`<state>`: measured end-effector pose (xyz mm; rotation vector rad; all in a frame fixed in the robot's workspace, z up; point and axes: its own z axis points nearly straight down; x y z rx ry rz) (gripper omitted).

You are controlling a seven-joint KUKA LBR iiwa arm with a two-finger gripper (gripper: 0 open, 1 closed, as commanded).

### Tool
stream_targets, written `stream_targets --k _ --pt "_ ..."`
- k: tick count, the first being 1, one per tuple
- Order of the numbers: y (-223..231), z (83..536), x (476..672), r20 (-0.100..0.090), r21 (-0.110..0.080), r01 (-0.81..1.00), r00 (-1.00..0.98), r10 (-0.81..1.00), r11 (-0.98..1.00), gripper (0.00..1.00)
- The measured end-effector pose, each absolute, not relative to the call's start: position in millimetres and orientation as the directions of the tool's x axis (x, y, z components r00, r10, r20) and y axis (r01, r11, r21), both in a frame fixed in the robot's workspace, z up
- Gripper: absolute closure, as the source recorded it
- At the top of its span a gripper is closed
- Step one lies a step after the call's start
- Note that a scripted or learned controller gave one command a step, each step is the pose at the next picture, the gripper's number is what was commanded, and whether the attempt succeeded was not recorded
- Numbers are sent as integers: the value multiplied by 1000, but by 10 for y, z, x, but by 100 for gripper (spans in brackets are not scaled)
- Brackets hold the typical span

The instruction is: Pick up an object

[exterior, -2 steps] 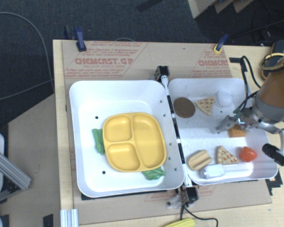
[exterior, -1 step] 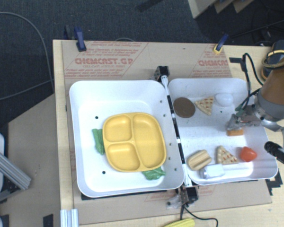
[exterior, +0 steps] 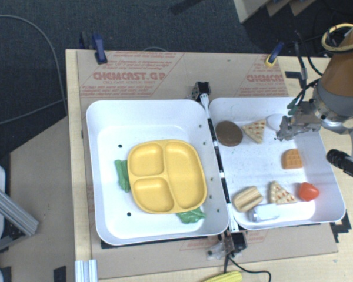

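On the bench, the right bin (exterior: pixel 335 207) holds food; the gripper (exterior: pixel 287 129) hovers there, its grasp impossible to tell.

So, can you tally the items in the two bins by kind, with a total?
Yellow divided plate: 1
Green leafy pieces: 2
Brown round patty: 1
Pizza slices: 2
Orange waffle-like square: 1
Tomato: 1
Bread roll: 1
White items: 2
Total: 11
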<state>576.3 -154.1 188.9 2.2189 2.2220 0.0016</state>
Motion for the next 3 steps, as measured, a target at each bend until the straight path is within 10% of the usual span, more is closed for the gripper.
stream_targets --k 1,2,3 --pt "-2245 2045 5895 -3 3 1000 0 1000 0 100" --pt "-1575 1610 6004 1 -2 1000 -2 1000 2 100" --pt "-842 1858 5603 2 -2 1000 -2 1000 2 100"
